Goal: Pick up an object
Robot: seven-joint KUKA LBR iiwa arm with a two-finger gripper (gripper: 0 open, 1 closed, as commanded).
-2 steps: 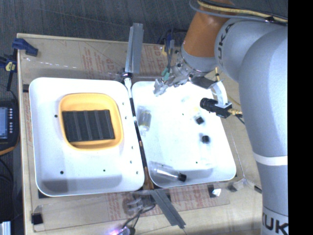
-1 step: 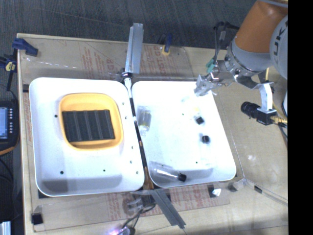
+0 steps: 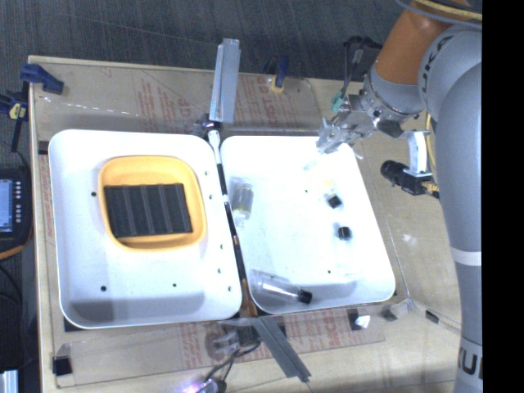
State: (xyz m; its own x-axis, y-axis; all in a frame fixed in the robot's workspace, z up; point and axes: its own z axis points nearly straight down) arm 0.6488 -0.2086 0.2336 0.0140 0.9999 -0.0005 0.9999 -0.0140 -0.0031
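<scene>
My gripper hangs over the far right corner of the right bin, at the end of the grey arm with the orange band. Nothing shows between its fingers. In the right bin lie a small clear glass near the left wall, a clear tube with a black cap at the near edge, and two small black pieces toward the right. The left bin holds a yellow tray with a dark ribbed insert.
A metal bar stands upright behind the seam between the bins. Blue clamps sit at the bench's far left corner. A black device juts from the arm right of the right bin. A screen is at the left edge.
</scene>
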